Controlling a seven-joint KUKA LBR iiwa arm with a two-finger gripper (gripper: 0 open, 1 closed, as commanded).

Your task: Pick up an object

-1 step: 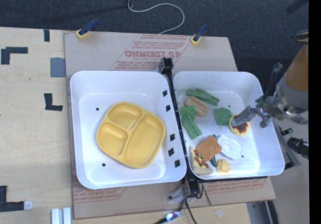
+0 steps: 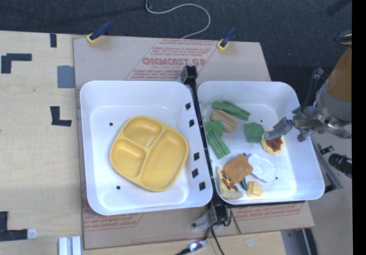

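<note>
Nearest to us, along the front edge of the right bin (image 2: 289,194), we see a cluster of toy food — a sandwich-like piece (image 2: 227,184) against the front-left corner, a small yellow chunk (image 2: 254,190) just beside it, and an orange-brown piece (image 2: 237,166) resting above them, touching a pale translucent wrapper (image 2: 260,167). Level with these on the other side of the divider, the left bin (image 2: 94,151) holds a yellow divided plate (image 2: 149,152), lying flat and slightly turned, with three compartments.

Farther back in the right bin we find a small round piece with a yellow rim and red top (image 2: 272,144) near the right wall. The gripper (image 2: 281,128) hangs just above and beside it, reaching in from the right; its dark fingers point down and to the left — we cannot tell whether they are apart or together, and nothing shows between them. To the left lie a green leafy piece (image 2: 254,131), a long green ridged piece (image 2: 216,136) by the divider, a tan bun-shaped piece (image 2: 223,119), and, farthest back, a green pod-like piece (image 2: 231,109).

Beyond both bins we see the cardboard sheet (image 2: 166,59) with red print, held by two blue-and-yellow clamps (image 2: 99,32).
</note>
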